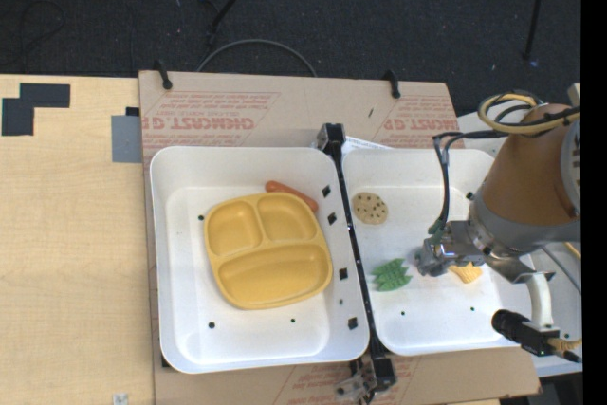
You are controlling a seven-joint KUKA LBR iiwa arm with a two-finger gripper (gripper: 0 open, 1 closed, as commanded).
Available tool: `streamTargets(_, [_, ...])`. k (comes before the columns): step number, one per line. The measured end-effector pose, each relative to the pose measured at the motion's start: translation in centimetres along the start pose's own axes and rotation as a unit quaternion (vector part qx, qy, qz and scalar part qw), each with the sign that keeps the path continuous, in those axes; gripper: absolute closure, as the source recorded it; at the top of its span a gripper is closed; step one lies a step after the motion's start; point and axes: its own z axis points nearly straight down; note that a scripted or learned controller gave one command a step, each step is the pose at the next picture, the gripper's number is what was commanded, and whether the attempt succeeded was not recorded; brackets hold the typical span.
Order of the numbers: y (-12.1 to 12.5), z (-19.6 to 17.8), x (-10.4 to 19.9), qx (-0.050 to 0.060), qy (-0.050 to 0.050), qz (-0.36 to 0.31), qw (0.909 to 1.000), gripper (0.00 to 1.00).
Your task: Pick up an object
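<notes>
In the right bin [427, 337] lie a round tan cookie [370, 208], a green leafy toy [391, 276] and a yellow piece [467, 274]. My gripper [432, 261] reaches in from the right and hovers low between the green toy and the yellow piece, close beside both. Nothing is visibly held between its fingers. The arm's orange band and wrist cover the bin's right side.
The left bin [180, 204] holds a yellow divided plate [268, 249] with an orange sausage-like piece [292, 193] at its far edge. A black divider rail [346, 242] separates the bins. Cables loop above the arm at right.
</notes>
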Motion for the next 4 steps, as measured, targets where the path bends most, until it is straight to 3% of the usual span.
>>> streamTargets(1, [0.2, -4.2, -0.2, 0.0, 0.0, 0.0, 1.0, 1.0])
streamTargets(2, [1.4, -3.9, 3.8, 0.002, 0.0, -0.001, 1.0, 1.0])
streamTargets(4, [4.7, -5.2, 14.9, 0.002, 0.001, -0.002, 1.0, 1.0])
